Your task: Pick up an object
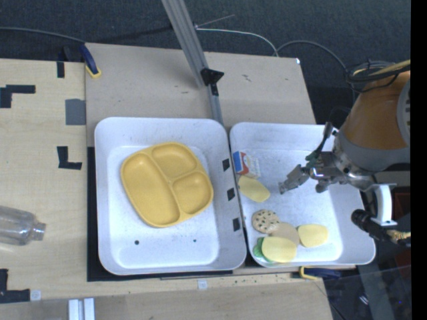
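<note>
The right bin point(287, 135) holds several toy food pieces. A pale yellow lemon-shaped piece point(253, 190) lies near its left wall, below a small red-and-white carton point(243, 163). A chocolate-chip cookie point(265, 220), a tan piece point(286, 231), a yellow piece point(312, 234) and a yellow-green piece point(277, 249) are grouped along the front. My gripper point(303, 184) hangs over the bare middle of this bin, right of the lemon piece and above the cookie group. It is open, with nothing between its fingers.
The left bin point(110, 135) holds a yellow divided plate point(167, 183). A grey metal pole point(187, 32) slants down to the bins' shared back edge. A clear plastic bottle point(19, 227) lies on the bench at far left.
</note>
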Controlling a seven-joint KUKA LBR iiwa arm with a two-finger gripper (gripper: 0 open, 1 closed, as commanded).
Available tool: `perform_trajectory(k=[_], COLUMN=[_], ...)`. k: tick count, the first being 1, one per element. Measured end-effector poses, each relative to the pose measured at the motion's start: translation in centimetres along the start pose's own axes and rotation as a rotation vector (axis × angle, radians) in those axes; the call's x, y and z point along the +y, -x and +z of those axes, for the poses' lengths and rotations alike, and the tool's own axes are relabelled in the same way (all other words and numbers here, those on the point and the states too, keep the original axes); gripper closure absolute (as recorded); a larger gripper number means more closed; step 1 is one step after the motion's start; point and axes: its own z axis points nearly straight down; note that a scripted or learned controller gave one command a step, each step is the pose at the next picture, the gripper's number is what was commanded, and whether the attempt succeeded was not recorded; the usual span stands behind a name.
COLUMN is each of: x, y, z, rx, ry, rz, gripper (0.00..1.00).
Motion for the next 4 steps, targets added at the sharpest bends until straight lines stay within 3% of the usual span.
perform_trajectory(k=[1,2,3,4], x=[0.0,5.5,10.6,12.8], y=[-0.1,-4.7,-14.2,-12.7], z=[-1.0,1.9,2.7,2.7], rx=[0.002,0.000,0.001,-0.001], ry=[-0.001,0.000,0.001,0.001], rz=[-0.002,-0.005,-0.008,0.000], gripper=[1.00,1.00,1.00,1.00])
